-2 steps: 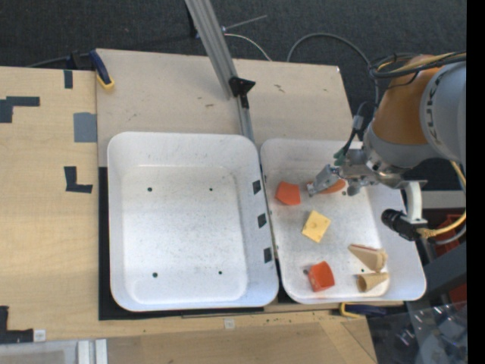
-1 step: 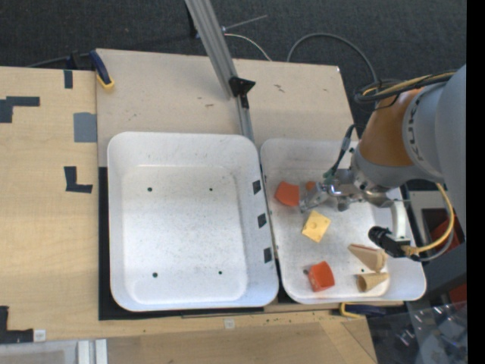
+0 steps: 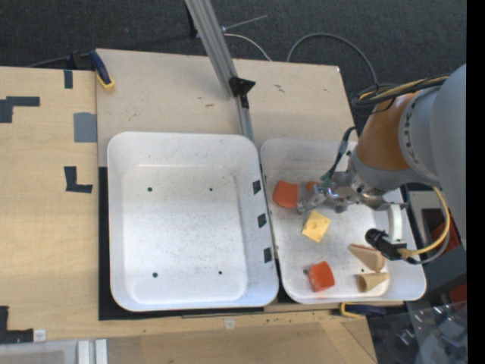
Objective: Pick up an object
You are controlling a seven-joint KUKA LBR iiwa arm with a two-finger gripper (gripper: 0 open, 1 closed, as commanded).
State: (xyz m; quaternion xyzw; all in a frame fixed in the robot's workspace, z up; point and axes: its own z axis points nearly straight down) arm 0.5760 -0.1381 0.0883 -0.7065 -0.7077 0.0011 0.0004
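Pale wooden table (image 3: 189, 97) bearing two white bins, tool (image 3: 312, 197) low in the right bin (image 3: 341, 152). Tool state: cannot tell. Orange block (image 3: 286, 195) just left of tool, yellow wedge (image 3: 316, 226) just below, red block (image 3: 321, 277) further down.

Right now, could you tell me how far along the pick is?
Done: the arm has reached into the right bin. In hand: the gripper sits low beside the orange block, with nothing visibly held. Left: gripping and lifting; the yellow block and red block lie untouched.
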